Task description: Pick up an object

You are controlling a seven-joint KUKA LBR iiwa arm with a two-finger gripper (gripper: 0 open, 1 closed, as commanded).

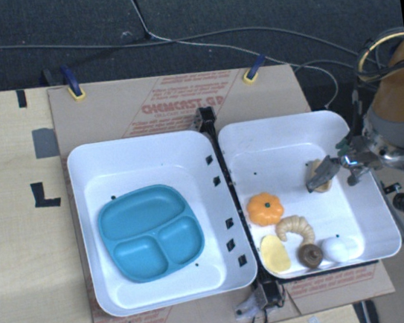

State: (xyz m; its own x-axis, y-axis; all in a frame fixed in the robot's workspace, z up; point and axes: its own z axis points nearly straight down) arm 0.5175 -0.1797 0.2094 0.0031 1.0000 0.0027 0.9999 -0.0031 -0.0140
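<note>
- Reaching in from the right, the end effector (329, 172) hangs over the right bin (288, 130); whether it is apart or together cannot be told.
- Orange pumpkin (265, 208), croissant (296, 227), yellow piece (275, 253), brown ball (311, 255) lie there.
- Blue tray (151, 231) fills the left bin (96, 159).

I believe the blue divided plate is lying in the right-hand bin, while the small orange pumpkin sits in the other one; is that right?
Not quite: the camera view shows the blue divided plate in the left-hand bin, while the small orange pumpkin sits in the other, right-hand bin.
</note>
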